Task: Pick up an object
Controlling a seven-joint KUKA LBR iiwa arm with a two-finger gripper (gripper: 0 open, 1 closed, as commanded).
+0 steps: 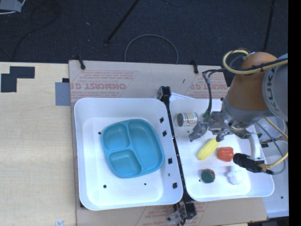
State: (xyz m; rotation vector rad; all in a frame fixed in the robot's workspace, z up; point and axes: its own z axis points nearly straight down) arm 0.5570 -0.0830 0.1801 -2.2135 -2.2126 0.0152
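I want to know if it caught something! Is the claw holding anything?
Cannot tell. The claw sits just above the yellow corn, with nothing visibly between its tips.

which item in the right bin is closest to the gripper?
The yellow corn cob. It lies just below the gripper, nearly touching. The small can, orange-red piece, dark green ball and white lump all sit farther off.

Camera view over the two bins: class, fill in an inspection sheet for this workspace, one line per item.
Surface: two white bins, left bin, right bin, on a cardboard sheet.
Job's things: in the right bin, small can, yellow corn cob, red piece, dark green ball, white lump.
Clutter: blue divided plate in the left bin.
Grippers: gripper above the corn cob.
Cables: yellow hose on the arm; floor cables.
Surroundings: dark carpet, wooden bench.
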